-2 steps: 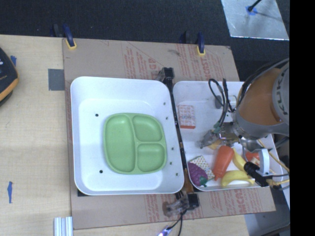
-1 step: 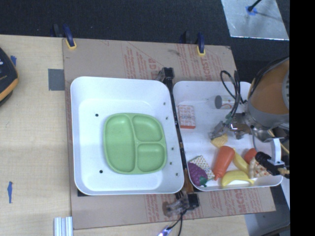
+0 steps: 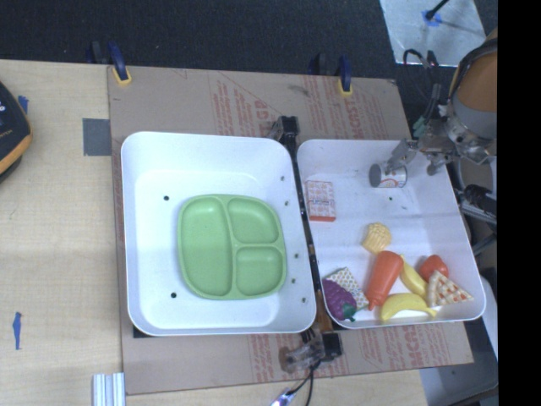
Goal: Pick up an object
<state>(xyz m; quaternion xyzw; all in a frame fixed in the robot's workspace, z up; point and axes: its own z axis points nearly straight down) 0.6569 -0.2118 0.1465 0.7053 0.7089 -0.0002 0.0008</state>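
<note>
Hovering over right shallow white bin point(image 3: 338, 155), upper area: grey two-finger gripper point(image 3: 388, 176), finger state indiscernible. Below: orange toy carrot point(image 3: 383, 278), yellow banana point(image 3: 404, 309). Left bin point(image 3: 144, 227): green divided plate point(image 3: 230, 245).

Green divided plate point(image 3: 231, 246) in left bin point(image 3: 139, 227); blue clamps point(image 3: 344, 73) on cardboard point(image 3: 254, 104).

We see even, bright overhead light, slightly cool. White bins point(image 3: 211, 146) near blown out, soft glare on rims. We note faint shadow under green plate point(image 3: 230, 245). Overall focus soft, toy edges fuzzy. Dark floor point(image 3: 211, 11) at top underexposed.
</note>
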